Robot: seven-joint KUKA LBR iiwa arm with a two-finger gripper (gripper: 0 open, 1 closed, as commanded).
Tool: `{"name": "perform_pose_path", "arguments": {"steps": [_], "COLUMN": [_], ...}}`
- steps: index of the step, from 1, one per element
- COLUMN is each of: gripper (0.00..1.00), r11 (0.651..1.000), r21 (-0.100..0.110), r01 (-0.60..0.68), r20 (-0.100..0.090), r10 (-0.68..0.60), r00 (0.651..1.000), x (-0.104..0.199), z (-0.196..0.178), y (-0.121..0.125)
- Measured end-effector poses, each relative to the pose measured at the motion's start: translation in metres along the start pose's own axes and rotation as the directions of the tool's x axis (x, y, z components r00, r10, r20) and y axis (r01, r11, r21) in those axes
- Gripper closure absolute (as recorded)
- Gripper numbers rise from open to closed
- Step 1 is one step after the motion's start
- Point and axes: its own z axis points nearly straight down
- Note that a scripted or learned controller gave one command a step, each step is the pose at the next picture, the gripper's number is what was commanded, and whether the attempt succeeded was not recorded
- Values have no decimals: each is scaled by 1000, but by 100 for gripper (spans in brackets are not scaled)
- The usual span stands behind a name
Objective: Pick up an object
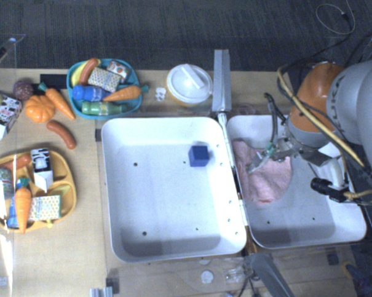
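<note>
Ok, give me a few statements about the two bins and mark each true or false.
1. A blue cube sits in the left bin. True.
2. The pink cloth lies in the left bin. False: it lies in the right bin.
3. The gripper is over the right bin, at the cloth. True.
4. The blue cube touches the pink cloth. False: they lie in separate bins.
</note>
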Motion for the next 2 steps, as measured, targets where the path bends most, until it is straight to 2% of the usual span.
{"name": "perform_pose_path", "arguments": {"steps": [1,2], "gripper": [0,0], "r11": [985,999], "r21": [3,1], "r01": [-173,-46], "r20": [0,-2], "r10": [173,46], "r00": [985,999], "x": [-55,-20], "z": [2,0], "y": [34,-38]}}
